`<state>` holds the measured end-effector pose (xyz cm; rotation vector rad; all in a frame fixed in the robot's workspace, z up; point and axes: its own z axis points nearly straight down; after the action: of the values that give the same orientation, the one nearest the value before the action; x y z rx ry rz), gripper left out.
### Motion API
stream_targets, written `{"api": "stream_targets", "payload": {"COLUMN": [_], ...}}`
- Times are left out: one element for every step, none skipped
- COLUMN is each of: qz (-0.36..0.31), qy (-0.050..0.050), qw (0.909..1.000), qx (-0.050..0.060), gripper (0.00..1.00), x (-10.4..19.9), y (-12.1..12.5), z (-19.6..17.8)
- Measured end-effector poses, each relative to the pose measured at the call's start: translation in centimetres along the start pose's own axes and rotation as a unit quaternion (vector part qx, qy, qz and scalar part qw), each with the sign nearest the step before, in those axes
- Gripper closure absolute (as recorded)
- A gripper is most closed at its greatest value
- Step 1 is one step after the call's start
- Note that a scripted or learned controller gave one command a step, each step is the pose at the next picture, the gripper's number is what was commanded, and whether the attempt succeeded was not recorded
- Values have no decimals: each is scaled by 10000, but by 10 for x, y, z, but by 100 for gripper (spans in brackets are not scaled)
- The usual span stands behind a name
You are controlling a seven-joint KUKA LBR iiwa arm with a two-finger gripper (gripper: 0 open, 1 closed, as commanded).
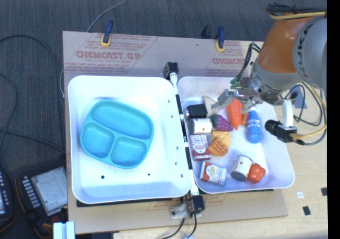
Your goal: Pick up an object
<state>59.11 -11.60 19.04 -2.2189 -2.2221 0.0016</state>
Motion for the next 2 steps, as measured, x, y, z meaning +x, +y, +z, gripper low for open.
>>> {"api": "stream_targets", "payload": {"qz": [8,9], "qy": [-6,-2], "qw": [10000,10000], "qx": [-16,-2], "gripper": [0,100], "x": [10,10], "y": [-38,-39], "z": [95,87]}}
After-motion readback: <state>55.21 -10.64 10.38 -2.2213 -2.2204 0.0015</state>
